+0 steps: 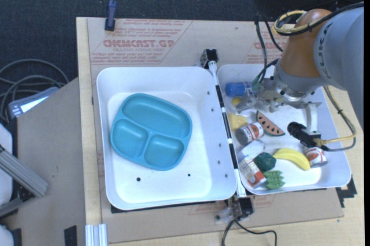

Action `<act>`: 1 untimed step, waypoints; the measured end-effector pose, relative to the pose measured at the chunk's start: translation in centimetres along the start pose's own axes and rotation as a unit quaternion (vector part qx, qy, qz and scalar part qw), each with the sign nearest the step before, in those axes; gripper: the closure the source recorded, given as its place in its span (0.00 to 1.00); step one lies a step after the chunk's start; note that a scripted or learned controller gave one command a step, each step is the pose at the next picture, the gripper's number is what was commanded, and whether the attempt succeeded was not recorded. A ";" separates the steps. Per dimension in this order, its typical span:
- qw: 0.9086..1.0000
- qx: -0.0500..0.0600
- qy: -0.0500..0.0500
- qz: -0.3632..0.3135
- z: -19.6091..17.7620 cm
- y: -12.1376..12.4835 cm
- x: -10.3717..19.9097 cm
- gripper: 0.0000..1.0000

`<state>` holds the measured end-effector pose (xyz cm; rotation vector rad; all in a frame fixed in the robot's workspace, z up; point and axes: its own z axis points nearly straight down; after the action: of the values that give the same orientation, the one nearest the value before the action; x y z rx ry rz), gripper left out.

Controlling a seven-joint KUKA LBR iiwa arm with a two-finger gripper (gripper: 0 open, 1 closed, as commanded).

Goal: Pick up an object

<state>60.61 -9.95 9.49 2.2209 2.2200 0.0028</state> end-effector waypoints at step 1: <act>1.000 -0.003 -0.002 0.001 0.6 -3.7 0.2 0.00</act>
<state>56.92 -9.79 8.83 2.2171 2.2130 0.0063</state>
